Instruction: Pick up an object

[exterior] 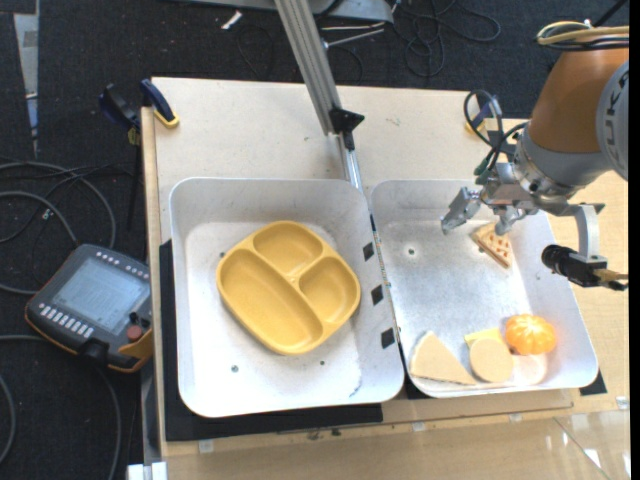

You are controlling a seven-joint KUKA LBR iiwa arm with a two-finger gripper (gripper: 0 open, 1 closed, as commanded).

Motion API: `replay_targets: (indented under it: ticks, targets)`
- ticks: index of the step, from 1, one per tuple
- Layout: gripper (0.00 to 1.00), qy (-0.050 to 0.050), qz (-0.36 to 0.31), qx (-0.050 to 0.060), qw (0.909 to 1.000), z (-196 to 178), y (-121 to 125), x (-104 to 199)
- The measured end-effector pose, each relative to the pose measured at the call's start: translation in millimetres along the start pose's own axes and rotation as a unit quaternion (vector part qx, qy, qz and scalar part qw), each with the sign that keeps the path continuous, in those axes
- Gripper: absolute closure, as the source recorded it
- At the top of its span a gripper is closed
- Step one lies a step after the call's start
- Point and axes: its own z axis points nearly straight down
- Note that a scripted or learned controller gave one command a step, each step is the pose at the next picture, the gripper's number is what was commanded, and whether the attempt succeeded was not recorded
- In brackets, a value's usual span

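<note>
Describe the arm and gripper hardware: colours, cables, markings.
Grey KUKA arm with a broad orange band above the wrist. Yellow and dark cables loop around it. Small metallic two-finger gripper with silver fingers. Partial lettering shows at the frame's right edge.

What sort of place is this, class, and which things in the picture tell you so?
Most likely a robotics lab or test bench. A robot arm reaches over two white bins, a handheld control pad lies on the dark floor, and loose cables trail around it.

Bright, even overhead light; the white bins point(200, 268) glare slightly, washing out their rims. Shadows are soft and short. Focus is fair overall, edges mildly grainy, dark floor point(60, 88) underexposed.
</note>
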Motion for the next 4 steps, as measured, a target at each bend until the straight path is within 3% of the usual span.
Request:
replay_targets:
  ticks: [1,3,4]
  targets:
    - [0.00,0.000,0.000,0.000,1.0000,0,0,0]
    - [0.00,0.000,0.001,0.002,1.0000,118,-1,2]
    - [1.00,0.000,0.002,-0.001,1.0000,104,1,2]
